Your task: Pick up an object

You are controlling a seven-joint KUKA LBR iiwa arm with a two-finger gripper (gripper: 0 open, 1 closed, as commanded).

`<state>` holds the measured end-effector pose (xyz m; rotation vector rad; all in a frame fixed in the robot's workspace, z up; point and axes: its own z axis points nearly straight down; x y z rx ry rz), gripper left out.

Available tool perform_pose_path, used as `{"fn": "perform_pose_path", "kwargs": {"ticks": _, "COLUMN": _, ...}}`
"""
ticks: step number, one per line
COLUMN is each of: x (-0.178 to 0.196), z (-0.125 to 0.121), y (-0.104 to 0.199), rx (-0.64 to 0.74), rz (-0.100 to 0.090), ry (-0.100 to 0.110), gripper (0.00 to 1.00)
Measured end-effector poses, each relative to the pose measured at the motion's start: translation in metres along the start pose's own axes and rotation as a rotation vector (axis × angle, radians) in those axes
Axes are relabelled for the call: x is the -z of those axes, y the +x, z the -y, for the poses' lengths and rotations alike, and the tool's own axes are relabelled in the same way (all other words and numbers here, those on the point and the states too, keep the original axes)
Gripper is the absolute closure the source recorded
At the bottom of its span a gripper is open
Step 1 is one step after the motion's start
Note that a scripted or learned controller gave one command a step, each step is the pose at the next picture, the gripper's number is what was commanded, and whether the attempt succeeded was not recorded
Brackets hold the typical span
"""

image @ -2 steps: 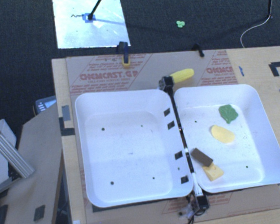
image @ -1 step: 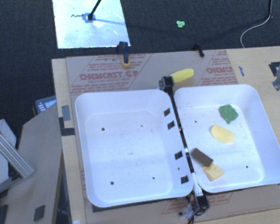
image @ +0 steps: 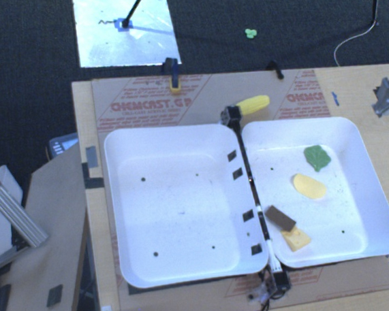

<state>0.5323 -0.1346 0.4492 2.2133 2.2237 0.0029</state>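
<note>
At the right edge of the view, a small grey metal piece of the gripper (image: 388, 96) pokes in above the bench, cut off by the frame; whether it is open or closed, or carrying anything, cannot be told.

The right shallow white plastic bin (image: 370, 168) holds four things. A crumpled green soft piece (image: 317, 157) lies toward the far side, its shape hard to make out. Just nearer sits a pale yellow oval slice (image: 309, 186), close to the green piece but apart from it. Near the bin's left wall a dark brown rectangular block (image: 280, 217) lies at a slant, its lower end touching or overlapping a yellow-orange wedge (image: 297, 238).

The left shallow white plastic bin (image: 179, 207) shows bare floor with a few small dark dots. Black clips (image: 238, 174) run along the seam where the two bins meet. Beyond the bins, a yellow handle-shaped object (image: 252, 104) rests on the brown printed cardboard sheet (image: 148, 103).

The green and pale yellow pieces have open floor on all sides; the block and wedge sit close to the seam wall.
</note>
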Motion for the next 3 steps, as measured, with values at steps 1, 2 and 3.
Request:
{"fn": "perform_pose_path", "kwargs": {"ticks": 1, "x": 0.002, "z": -0.016, "y": -0.006, "rx": -0.002, "rz": 0.0, "ry": -0.001, "gripper": 1.0}}
{"fn": "perform_pose_path", "kwargs": {"ticks": 2, "x": -0.002, "z": -0.045, "y": -0.007, "rx": 0.0, "rz": 0.0, "ry": 0.0, "gripper": 1.0}}
{"fn": "perform_pose_path", "kwargs": {"ticks": 3, "x": -0.005, "z": -0.065, "y": -0.007, "rx": 0.001, "rz": 0.0, "ry": 0.0, "gripper": 1.0}}
